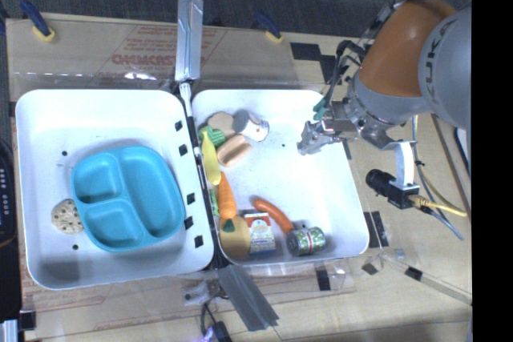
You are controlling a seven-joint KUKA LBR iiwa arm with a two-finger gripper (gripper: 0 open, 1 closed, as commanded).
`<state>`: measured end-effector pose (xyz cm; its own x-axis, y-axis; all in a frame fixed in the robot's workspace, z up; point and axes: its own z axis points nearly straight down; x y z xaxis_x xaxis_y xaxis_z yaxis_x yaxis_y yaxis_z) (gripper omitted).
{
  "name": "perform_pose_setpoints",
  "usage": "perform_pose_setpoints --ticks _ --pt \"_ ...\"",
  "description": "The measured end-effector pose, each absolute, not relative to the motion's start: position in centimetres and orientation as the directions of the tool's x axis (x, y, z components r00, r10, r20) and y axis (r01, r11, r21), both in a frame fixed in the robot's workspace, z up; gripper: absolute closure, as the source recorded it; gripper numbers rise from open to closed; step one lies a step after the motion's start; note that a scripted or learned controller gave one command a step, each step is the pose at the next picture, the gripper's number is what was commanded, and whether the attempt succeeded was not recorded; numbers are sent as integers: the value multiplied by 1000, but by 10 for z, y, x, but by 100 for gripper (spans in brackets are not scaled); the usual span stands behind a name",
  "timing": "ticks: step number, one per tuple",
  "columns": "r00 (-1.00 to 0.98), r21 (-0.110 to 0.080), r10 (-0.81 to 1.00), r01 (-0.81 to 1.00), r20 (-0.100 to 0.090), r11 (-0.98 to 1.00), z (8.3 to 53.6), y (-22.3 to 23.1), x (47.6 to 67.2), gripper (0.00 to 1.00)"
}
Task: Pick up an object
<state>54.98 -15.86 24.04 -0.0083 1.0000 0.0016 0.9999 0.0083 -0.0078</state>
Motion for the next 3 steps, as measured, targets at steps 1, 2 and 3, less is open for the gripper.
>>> perform_pose_setpoints --ticks 1,2,3 --pt "-94 -13 996 995 5 94 114 -177 486 0" --pt "-34 -4 999 999 1 34 89 -145 603 0" --pt "-33 -6 999 999 2 33 90 -144 532 0"
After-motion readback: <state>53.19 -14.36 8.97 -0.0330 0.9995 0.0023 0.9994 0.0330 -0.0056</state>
